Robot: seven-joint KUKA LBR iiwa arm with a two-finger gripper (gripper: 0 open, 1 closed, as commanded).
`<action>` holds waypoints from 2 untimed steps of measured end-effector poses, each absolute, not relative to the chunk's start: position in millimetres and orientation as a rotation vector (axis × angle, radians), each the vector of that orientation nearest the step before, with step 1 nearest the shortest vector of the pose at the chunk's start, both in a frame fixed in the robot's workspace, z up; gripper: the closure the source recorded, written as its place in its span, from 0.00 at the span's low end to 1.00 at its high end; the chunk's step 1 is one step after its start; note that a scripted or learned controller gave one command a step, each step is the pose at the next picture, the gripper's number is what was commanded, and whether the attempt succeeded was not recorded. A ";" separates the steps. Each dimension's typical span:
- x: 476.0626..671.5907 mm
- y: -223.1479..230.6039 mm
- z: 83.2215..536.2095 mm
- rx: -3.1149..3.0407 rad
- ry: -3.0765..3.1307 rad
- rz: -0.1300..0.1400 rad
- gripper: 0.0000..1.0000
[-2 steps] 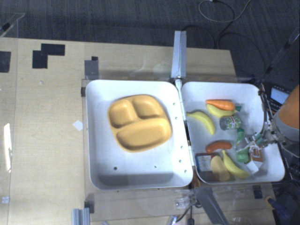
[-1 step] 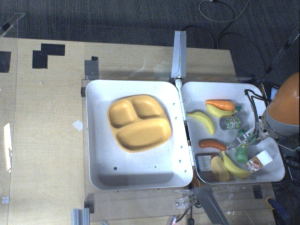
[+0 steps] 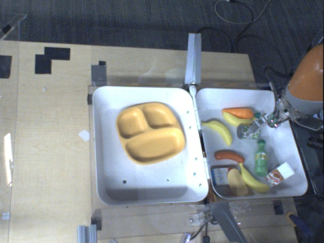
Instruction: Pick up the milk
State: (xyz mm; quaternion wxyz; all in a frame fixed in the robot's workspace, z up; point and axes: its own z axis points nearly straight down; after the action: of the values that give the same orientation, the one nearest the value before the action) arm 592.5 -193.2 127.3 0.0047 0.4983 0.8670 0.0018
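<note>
- 2 white bins side by side; landmark = right bin (image 3: 298,151).
- Milk (image 3: 280,174): small carton, white w/ red-orange end, lying tilted in the right bin's near-right corner, touching nothing but the bin floor as far as visible.
- Gripper (image 3: 251,129) low over the right bin's far-mid area, arm (image 3: 309,82) coming in over its right rim. Finger gap: can't tell, metal parts blur together.
- Gripper well apart from the milk.
- Green bottle (image 3: 260,158) upright-ish in the right bin's mid, just beside milk.
- Bananas: 1 (image 3: 218,129) at the right bin's left side, 1 (image 3: 253,180) at its near edge.
- Carrot (image 3: 239,113) at the right bin's far side; sausage (image 3: 229,156) mid-left.
- Yellow tray (image 3: 150,132), 3 compartments, in the left bin (image 3: 109,186), next to the right bin.
</note>
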 end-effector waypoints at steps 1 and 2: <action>595.1 -192.7 139.9 1.554 2.711 0.011 1.00; 571.6 -205.5 280.4 1.197 2.893 0.002 1.00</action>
State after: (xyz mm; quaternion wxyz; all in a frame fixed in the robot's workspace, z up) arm 571.6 -205.5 280.4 0.0054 0.3823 0.9240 0.0007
